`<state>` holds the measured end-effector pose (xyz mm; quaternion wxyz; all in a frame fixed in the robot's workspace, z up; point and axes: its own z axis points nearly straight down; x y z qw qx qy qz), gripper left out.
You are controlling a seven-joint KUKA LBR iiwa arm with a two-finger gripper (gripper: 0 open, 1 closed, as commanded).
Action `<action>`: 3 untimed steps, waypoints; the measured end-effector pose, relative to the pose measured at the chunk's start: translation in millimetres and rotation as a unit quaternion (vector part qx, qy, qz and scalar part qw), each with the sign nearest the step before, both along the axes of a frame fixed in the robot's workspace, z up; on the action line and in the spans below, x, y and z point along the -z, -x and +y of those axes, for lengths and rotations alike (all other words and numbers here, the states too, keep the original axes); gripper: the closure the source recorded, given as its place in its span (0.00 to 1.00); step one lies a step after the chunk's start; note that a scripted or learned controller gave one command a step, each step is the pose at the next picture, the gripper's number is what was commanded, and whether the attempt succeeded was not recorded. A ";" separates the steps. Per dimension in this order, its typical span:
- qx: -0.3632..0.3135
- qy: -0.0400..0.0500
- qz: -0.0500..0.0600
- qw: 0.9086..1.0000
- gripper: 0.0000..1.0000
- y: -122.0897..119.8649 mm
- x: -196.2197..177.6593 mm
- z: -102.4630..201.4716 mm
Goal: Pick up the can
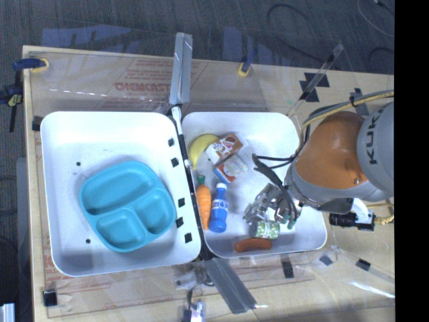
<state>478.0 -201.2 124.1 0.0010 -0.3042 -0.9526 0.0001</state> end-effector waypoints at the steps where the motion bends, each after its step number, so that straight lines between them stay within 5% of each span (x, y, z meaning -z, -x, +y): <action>1: 0.000 0.000 0.000 1.000 0.00 0.2 0.0 -0.5; 2: 0.127 -0.001 0.003 0.992 0.00 1.3 35.6 41.7; 3: 0.100 0.001 0.000 0.995 0.00 -6.6 -104.7 5.9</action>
